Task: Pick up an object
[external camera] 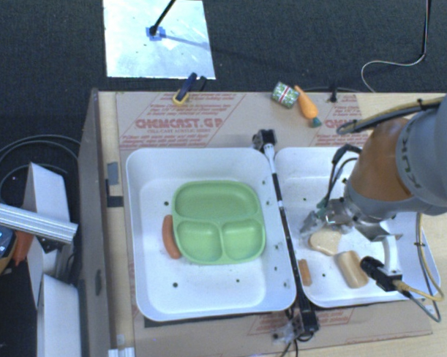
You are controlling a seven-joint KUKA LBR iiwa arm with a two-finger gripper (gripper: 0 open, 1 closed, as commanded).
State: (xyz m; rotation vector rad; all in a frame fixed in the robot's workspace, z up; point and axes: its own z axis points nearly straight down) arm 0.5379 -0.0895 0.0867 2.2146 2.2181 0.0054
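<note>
Just below the fingers point(313, 222) lies a pale bread slice point(325, 241).

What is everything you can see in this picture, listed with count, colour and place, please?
bins: two, white, side by side on the bench
divided plate: one, green, in the left bin
sausage: one, orange-red, left bin, beside the plate's left edge
pale food pieces: two, beige, right bin, near the front
small sausage: one, orange, right bin, by the divider
toy carrot: one, orange, on the bench behind the bins
small can: one, green, beside the carrot
arm: one, grey and orange, over the right bin
hand: one, dark, low in the right bin
</note>
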